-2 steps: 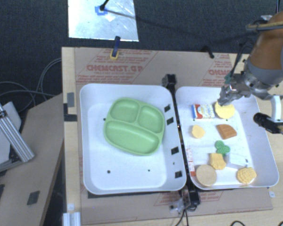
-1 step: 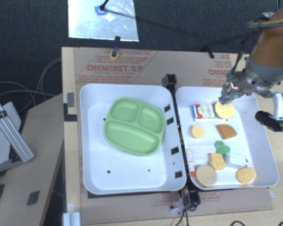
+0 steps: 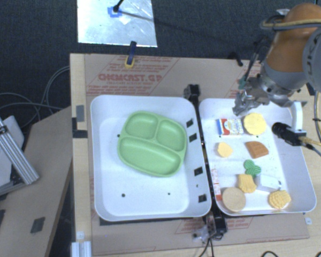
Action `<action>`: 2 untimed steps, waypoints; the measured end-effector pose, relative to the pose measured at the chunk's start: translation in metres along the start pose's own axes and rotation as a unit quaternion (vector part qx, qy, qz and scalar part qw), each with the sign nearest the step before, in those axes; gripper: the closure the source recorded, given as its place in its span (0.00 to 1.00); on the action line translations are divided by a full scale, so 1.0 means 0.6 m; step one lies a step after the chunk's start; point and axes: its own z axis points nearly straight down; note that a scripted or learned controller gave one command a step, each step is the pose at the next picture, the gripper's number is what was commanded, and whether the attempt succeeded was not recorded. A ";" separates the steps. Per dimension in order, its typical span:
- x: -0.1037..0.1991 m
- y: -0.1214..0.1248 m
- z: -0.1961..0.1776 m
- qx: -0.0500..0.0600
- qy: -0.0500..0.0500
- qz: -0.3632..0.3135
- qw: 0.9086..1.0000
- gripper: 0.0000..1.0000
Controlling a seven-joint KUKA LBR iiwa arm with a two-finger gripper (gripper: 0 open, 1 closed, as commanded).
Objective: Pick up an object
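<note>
White bins sat side by side on the worktop (image 3: pixel 80 159). Left bin (image 3: pixel 104 197) held a green divided plate (image 3: pixel 152 143). Right bin (image 3: pixel 302 189) held toy food, including a round yellow piece (image 3: pixel 254 125) and a small carton (image 3: pixel 229 126). Hand (image 3: pixel 245 106) hovered just above that yellow piece; finger state could not be told.

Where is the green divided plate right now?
The green divided plate lies in the left bin, near its middle, in the camera view. The right bin, holding the food items, sits beside it.
</note>
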 end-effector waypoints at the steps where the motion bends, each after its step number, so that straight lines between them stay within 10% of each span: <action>1: 0.084 -0.003 0.015 0.001 0.000 0.000 1.000 1.00; 2: 0.056 -0.014 0.022 0.001 -0.001 0.005 1.000 1.00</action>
